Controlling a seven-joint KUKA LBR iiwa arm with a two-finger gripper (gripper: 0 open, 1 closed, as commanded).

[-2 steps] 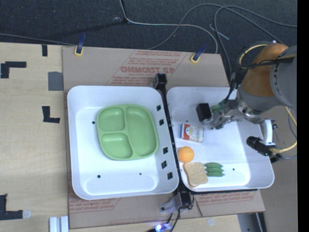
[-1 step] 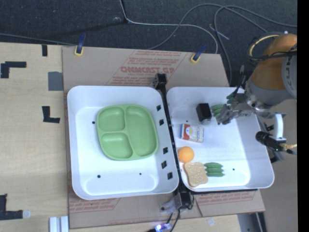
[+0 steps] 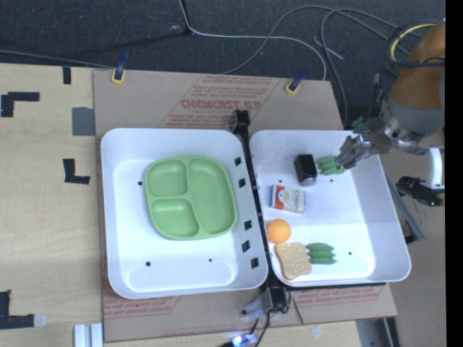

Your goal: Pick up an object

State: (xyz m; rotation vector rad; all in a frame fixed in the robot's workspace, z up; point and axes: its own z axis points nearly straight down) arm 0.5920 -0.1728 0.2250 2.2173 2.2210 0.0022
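Observation:
My gripper [image 3: 346, 157] hangs over the far right part of the right bin [image 3: 376, 215]. Its tip meets a green pod-shaped toy [image 3: 329, 167] that lies just left of it. A black block [image 3: 305, 168] stands right beside that green toy, on its left. I see no object lifted off the bin floor. Nearer the front lie a small white and orange carton [image 3: 289, 198], an orange ball [image 3: 278, 230], a slice of toast [image 3: 293, 259] and a second green pod [image 3: 320, 252].
The left bin [image 3: 123, 251] holds a green divided plate [image 3: 192, 196]. A black hinge strip [image 3: 249, 194] runs between the two bins. Cables [image 3: 289, 27] lie on the dark mat behind the bench.

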